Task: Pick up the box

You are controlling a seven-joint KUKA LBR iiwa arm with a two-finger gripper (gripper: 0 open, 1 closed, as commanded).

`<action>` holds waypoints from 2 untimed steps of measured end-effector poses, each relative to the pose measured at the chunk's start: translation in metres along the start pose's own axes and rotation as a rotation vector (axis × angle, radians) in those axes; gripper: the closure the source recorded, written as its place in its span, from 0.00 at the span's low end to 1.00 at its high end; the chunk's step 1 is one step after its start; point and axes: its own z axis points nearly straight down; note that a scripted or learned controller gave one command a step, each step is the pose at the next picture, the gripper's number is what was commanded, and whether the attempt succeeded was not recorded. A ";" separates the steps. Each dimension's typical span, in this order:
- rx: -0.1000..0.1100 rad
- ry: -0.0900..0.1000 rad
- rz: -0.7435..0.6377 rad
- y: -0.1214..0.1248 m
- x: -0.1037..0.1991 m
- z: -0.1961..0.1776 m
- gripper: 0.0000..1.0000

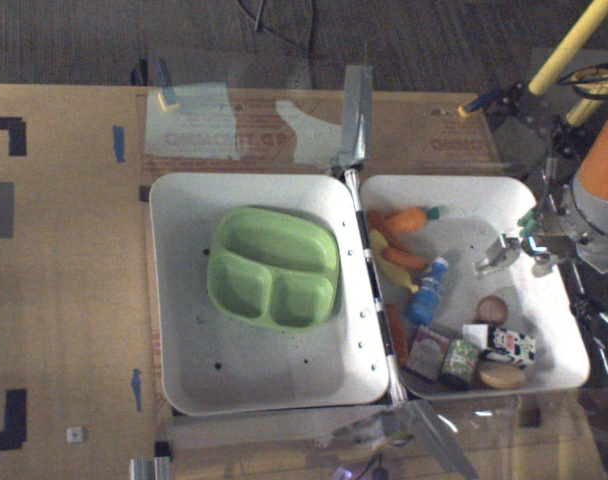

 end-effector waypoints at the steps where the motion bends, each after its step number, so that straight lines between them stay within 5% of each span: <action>1: -0.003 -0.001 0.000 0.001 0.000 -0.010 1.00; 2: 0.002 0.000 0.195 0.015 0.113 0.041 1.00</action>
